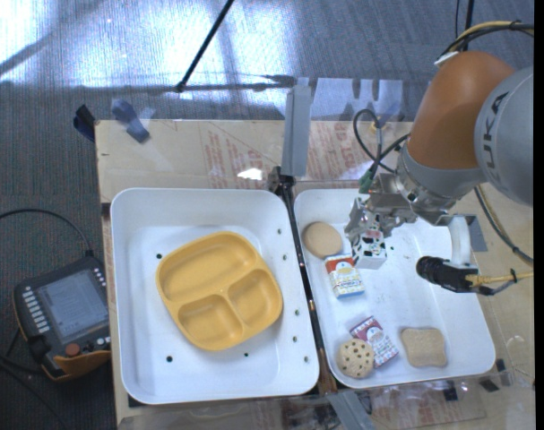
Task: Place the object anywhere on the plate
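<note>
So the claw sits in the right bin with a small cow-print carton pinched between its fingers, well right of the yellow plate. Looks like pickup stage; next it needs lifting and carrying over to the plate.

Readable text: partial letters "UK" in dark print on the grey arm, right of the orange band. Small cartons in the right bin carry printed labels, too small to read. Faint red print on the surface, illegible.
</note>
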`<state>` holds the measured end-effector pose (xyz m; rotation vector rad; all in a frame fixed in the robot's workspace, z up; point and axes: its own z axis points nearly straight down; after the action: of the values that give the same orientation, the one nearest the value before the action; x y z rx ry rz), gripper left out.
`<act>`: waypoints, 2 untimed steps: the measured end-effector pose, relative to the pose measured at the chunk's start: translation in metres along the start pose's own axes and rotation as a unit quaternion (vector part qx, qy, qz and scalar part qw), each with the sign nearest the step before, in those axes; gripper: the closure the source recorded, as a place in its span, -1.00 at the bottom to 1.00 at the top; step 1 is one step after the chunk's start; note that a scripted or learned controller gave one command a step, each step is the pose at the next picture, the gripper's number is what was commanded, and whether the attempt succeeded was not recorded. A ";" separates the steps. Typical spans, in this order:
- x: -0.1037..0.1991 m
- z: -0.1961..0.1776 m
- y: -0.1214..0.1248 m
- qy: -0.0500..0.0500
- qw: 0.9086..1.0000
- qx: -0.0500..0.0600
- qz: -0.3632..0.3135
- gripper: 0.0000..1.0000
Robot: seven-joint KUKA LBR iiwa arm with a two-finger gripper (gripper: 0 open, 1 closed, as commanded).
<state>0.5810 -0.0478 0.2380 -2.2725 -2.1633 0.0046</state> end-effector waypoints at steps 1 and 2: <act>0.058 0.053 0.012 0.000 0.999 0.001 -0.040 1.00; 0.133 0.053 -0.023 -0.001 1.000 0.001 -0.024 1.00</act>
<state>0.5647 0.0865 0.1851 -2.2183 -2.2177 0.0082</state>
